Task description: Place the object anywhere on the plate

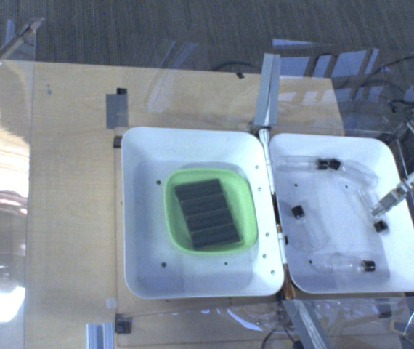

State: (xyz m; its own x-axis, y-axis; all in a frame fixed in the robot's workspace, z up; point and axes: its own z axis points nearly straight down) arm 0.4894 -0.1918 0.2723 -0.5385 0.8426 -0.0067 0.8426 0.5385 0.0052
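One dark block on plate.

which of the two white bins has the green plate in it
The left bin holds the green plate, and a dark ridged block lies on that plate. The right bin holds small black pieces and clear plastic instead.

The plate sat in the left bin with a ribbed block lying on it, while the right bin, just beside, held what seemed four small pieces scattered apart.
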